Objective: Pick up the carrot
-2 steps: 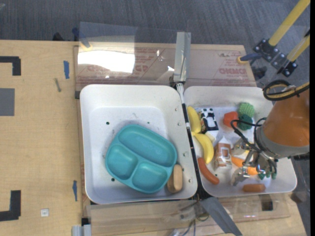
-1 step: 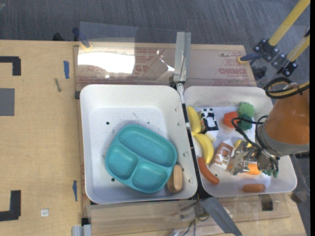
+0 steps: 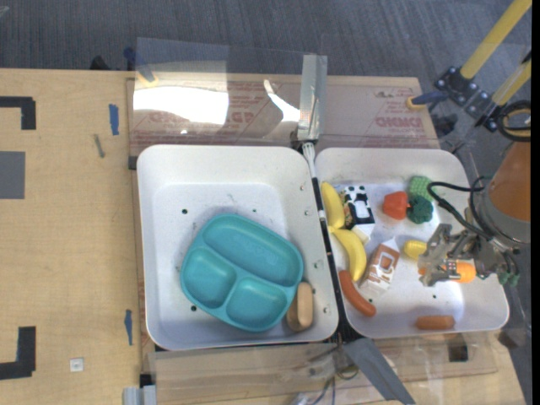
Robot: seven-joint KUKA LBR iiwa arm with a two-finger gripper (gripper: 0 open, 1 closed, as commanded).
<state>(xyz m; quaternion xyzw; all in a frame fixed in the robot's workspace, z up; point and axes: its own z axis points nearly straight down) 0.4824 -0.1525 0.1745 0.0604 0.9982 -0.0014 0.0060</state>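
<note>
The carrot (image 3: 464, 270) is a small orange piece with a green top, lying near the right wall of the right bin (image 3: 485, 310). My gripper (image 3: 439, 260) is down low in that bin, right at the carrot's left end and partly covering it. The grey wrist and its cables hide where the two meet, so I cannot tell whether the carrot is held.
The right bin also holds two bananas (image 3: 348, 247), a white carton (image 3: 383, 268), a red sausage (image 3: 357, 294), a brown sausage (image 3: 434, 321), a tomato (image 3: 395, 204), a green broccoli (image 3: 420, 199) and a small yellow piece (image 3: 414, 247). The left bin holds a teal divided plate (image 3: 240, 270) and a bread roll (image 3: 300, 305).
</note>
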